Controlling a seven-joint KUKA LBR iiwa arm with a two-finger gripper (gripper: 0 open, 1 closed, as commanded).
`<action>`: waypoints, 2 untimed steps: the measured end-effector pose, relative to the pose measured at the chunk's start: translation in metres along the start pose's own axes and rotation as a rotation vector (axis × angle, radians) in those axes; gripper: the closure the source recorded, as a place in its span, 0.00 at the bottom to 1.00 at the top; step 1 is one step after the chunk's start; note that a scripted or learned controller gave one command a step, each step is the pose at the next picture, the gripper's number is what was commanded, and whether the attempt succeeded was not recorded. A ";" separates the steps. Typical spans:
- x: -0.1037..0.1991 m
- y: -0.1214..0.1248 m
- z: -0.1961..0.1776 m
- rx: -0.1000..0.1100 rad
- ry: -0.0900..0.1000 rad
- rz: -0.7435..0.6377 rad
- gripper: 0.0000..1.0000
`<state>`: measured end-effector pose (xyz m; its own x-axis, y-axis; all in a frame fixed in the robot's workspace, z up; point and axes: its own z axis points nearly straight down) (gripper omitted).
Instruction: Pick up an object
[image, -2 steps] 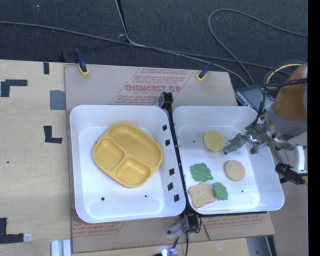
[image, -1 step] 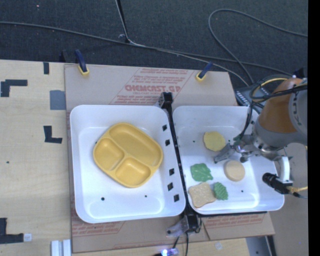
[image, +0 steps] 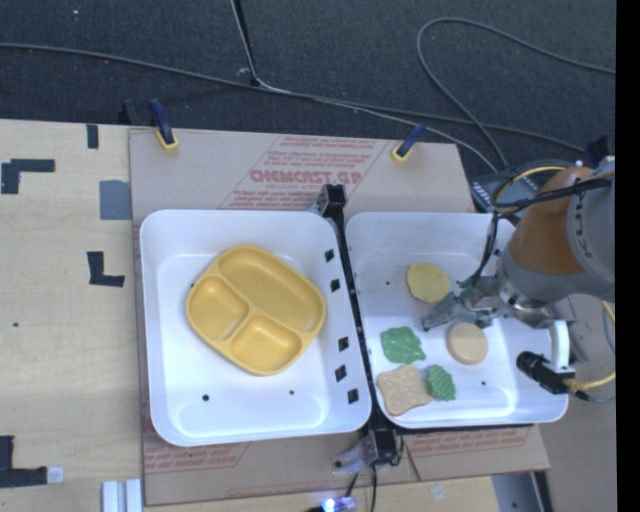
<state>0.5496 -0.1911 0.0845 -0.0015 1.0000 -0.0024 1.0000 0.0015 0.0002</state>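
Two shallow white bins are seen side by side on the desk, resting on a sheet of brown cardboard (image: 300, 175). In the left bin (image: 165, 300) a yellow plastic tray with three compartments (image: 256, 309) is laid at a slant. In the right bin (image: 400, 235) several small flat toy foods are scattered: a round yellow disc (image: 428, 282) towards the far side, a pale cream round disc (image: 467, 344) to the right, a green leaf-shaped piece (image: 403, 345) nearer the divider, a tan toast-shaped slice (image: 402, 389) at the near edge, and a smaller green piece (image: 440, 382) just beside the slice.

The grey arm with its orange band (image: 545, 240) is reached in from the right, and its gripper (image: 465, 308) is held low over the right bin, between the yellow disc and the cream disc. Whether the fingers are spread or pressed together cannot be told, since they are blurred against the bin floor. Nothing is seen held.

The cream disc is judged the likeliest target: it lies immediately on the near side of the gripper, seemingly touching or almost under it, while the yellow disc lies just to the far left. Being round, the cream disc offers no long axis, so any closing direction would serve. It appears smooth, thin and flat, which may make it hard to catch from above.
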 end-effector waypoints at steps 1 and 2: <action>-0.001 0.001 -0.012 -0.004 -0.003 0.000 1.00; 0.003 0.009 -0.073 -0.005 0.001 0.000 1.00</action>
<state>0.5584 -0.1882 0.1573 -0.0019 1.0000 -0.0016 1.0000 0.0019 0.0048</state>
